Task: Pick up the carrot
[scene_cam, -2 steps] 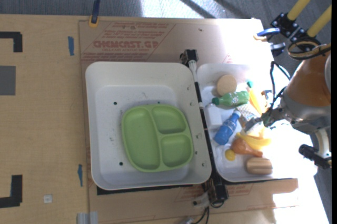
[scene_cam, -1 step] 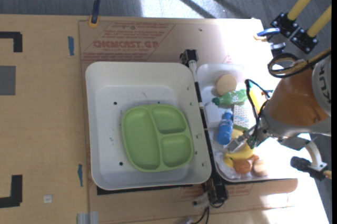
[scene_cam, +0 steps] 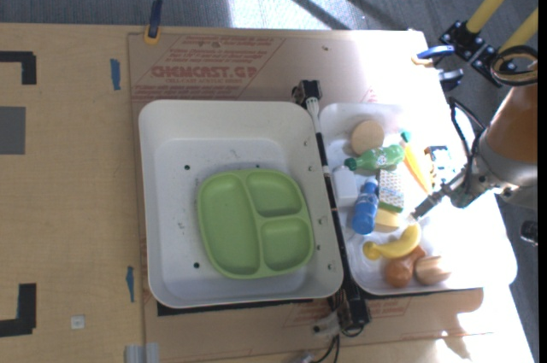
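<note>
The carrot [scene_cam: 415, 167] lies along the right bin's [scene_cam: 504, 254] far side, crowded by a green bottle [scene_cam: 377, 158] and a banana [scene_cam: 394, 244] (gripper [scene_cam: 425, 208] hovers just beside, its opening indiscernible), so a descent risks snagging a neighbour instead.

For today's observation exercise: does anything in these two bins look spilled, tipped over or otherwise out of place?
Nothing looks spilled or damaged. The green tray lies flat in the left bin; the carrot, banana and blue bottle lie jumbled in the right bin.
</note>
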Available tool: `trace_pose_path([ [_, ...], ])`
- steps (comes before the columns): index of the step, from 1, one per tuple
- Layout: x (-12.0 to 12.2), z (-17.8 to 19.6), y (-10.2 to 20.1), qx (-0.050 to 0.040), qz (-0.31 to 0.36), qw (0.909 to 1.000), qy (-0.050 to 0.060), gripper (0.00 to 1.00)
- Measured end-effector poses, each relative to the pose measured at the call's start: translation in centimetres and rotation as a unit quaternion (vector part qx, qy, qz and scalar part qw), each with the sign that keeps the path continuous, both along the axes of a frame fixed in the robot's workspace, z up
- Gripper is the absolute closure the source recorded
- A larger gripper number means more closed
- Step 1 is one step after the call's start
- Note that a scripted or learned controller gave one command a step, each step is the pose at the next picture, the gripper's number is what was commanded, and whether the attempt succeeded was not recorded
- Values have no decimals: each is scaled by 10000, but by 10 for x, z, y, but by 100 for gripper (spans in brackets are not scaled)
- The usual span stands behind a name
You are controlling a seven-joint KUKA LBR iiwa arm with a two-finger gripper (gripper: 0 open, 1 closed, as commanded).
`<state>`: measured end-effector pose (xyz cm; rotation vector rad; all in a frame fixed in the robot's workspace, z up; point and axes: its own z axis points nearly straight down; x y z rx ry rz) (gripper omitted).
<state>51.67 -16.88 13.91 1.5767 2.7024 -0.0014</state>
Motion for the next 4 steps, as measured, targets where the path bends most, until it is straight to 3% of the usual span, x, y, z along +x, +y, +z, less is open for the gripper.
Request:
trace_pose_path([
  [1, 56, -46, 8, 30, 193, 9998, 34, 0],
  [2, -15, 39, -36, 27, -1068, 9943, 19, 0],
  [3, 60, -44, -48, 69, -689, 9976, 26, 0],
  [4, 116, -49, -35, 75, -2935, 9547, 485, 0],
])
